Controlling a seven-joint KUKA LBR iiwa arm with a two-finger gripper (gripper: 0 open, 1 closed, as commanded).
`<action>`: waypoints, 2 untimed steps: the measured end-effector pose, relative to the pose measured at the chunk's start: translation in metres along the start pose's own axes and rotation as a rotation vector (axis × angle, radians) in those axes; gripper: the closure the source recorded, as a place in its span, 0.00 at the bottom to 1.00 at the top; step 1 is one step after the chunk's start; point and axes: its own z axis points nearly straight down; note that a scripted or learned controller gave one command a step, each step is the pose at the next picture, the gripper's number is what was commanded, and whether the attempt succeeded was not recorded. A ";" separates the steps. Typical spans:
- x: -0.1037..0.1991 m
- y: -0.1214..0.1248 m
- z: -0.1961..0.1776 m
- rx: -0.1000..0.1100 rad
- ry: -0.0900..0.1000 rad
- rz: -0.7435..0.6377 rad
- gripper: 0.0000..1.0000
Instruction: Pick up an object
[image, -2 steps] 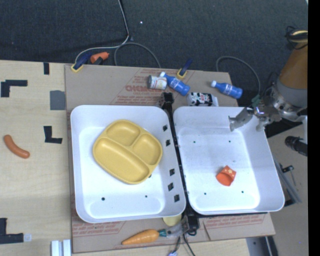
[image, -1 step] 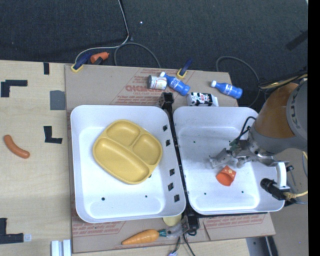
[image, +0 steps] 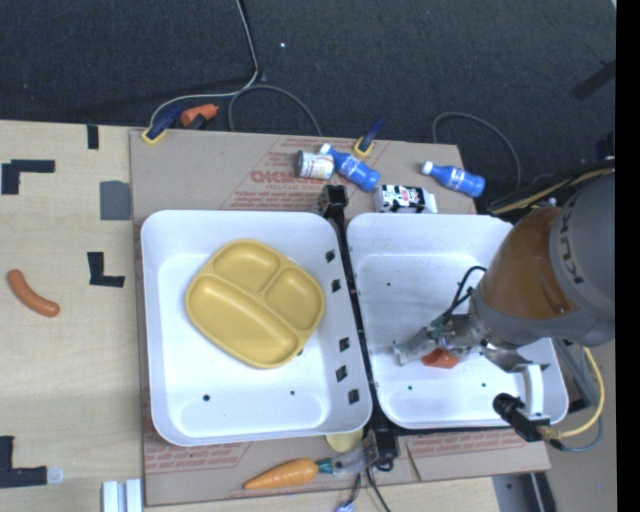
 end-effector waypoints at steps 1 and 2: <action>-0.002 0.002 -0.012 -0.002 -0.001 0.001 1.00; 0.089 0.027 -0.104 0.001 0.007 -0.010 1.00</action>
